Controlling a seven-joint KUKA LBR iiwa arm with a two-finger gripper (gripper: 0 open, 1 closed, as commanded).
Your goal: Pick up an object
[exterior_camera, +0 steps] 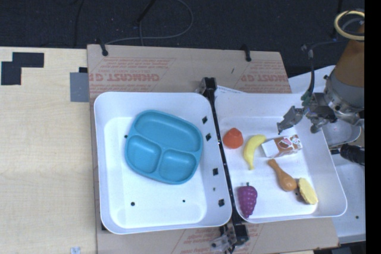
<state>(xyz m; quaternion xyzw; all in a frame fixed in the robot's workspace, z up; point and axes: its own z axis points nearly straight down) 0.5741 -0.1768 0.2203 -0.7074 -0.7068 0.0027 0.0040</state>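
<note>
Hovering at the right bin's (333, 211) far right edge, the gripper (300, 118) hangs with jaws spread and holding nothing, just above a small carton (284, 146). That is probably its target (banana (252, 150) and drumstick (281, 175) lie close by); the left bin holds a blue tray (164, 147).

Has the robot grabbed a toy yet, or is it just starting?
Nothing looks picked up yet. The pincer hovers over the right bin, near its upper right, with no toy between its tips. Just below it lies the small carton; the banana, tomato, drumstick and purple grapes rest on the bin floor. The blue plate sits in the left bin. Lowering, gripping and lifting remain.
</note>
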